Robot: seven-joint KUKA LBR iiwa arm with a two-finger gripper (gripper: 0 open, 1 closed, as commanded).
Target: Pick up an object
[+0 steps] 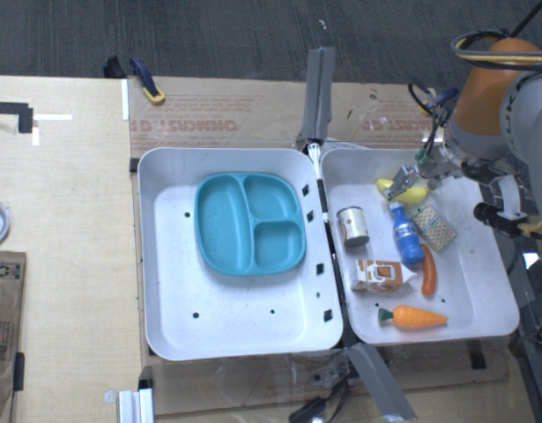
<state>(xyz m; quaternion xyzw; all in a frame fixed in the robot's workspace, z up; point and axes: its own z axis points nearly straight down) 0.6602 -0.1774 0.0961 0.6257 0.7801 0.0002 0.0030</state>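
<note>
Carrot [413, 318] lay nearest, along the right bin's [491, 324] front edge, green end pointing left. Just behind it a small orange-and-white carton [378, 275] sat left of centre, with a red sausage-shaped piece [428, 276] to its right. A blue bottle [407, 234] lay lengthwise up the middle, white cap toward the far side; a speckled sponge [436, 230] rested just beside it on the right. A silver can [352, 225] lay on its side near the bin's left wall. Left bin [165, 324] carried a teal divided plate [250, 223], roughly centred. Farther back, a yellow banana-like object [404, 189] lay near the right bin's far edge. The gripper [426, 167] hung right above that yellow object, the arm's [495, 95] orange band behind it at the far right corner. Could not tell whether the tool was spread or pinched, nor whether it touched the yellow object. A blue-and-yellow clamp [145, 81] lay on the bench beyond the left bin's far left corner.
</note>
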